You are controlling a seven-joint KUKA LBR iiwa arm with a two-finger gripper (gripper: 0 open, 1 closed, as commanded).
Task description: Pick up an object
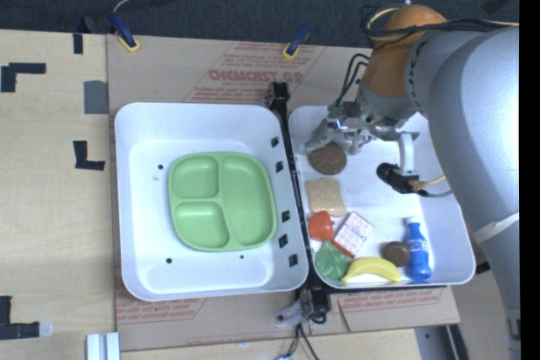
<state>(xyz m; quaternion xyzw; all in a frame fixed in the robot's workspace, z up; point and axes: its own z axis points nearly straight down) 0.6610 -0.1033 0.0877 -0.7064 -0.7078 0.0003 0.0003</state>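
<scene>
Camera view from above shows the gripper [340, 133] low over the far end of the right bin [381, 208], at the end of the grey arm [472, 97] that comes in from the right. Whether the gripper is spread or closed cannot be told from this angle, and nothing can be seen held in it. Just below it, touching or nearly touching its tip, a brown round cookie [327, 158] lies flat on the bin floor.

Nearer the camera, along the bin's left wall, come a tan cracker [326, 196], a red tomato [320, 225] and a green leafy piece [332, 262]. A red and white packet [353, 233] lies just beside the tomato. A yellow banana [374, 270] lies along the near wall, with a small brown lump [395, 252] and a blue bottle [415, 249] at its right.

The left bin [143, 139] holds a green divided plate [223, 201]. Both bins sit on brown cardboard [211, 72] on the tabletop [51, 206].
</scene>
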